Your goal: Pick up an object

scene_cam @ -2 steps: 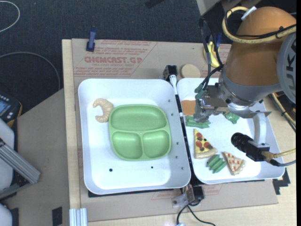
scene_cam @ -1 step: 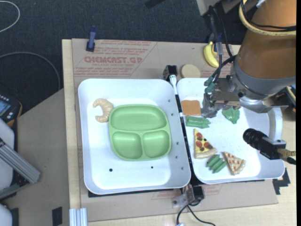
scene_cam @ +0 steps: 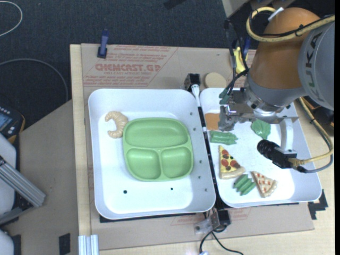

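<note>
Near the right bin's (scene_cam: 308,193) front rim lie two pizza slices (scene_cam: 229,162) and green beans (scene_cam: 243,184), with bare white floor rightward. Farther back, the claw (scene_cam: 227,118) hangs over a bean pod (scene_cam: 223,137); its opening cannot be told. Left bin (scene_cam: 106,190) holds a green tray (scene_cam: 158,147) and croissant (scene_cam: 116,123) on the cardboard-topped counter (scene_cam: 127,68).

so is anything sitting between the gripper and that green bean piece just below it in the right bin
Nothing visible does. The gripper hangs just above the green bean piece, with only bare bin floor around it. The pizza slice lies beyond it.
</note>
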`<state>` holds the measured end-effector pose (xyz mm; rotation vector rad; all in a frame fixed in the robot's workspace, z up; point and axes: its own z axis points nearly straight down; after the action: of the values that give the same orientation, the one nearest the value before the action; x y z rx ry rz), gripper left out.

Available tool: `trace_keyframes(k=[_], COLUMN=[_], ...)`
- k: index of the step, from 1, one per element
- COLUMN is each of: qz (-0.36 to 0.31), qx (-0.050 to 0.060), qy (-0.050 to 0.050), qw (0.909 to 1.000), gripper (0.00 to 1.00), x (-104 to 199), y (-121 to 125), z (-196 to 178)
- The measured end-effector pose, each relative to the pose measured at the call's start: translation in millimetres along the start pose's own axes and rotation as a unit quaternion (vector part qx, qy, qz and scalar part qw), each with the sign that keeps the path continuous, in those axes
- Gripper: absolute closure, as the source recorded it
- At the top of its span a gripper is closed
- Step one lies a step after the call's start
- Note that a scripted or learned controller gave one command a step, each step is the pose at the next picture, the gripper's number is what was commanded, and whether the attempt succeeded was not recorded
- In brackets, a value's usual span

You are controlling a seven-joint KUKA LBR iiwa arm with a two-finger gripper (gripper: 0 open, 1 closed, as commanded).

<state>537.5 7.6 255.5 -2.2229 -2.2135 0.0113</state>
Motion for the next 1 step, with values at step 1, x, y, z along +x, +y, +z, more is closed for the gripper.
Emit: trace_keyframes(k=[1], qz=[-0.004], qx=[0.0], qy=[0.002], qw=[1.0], gripper=[1.0], x=[45.6], y=[-61.5], z=[5.8])
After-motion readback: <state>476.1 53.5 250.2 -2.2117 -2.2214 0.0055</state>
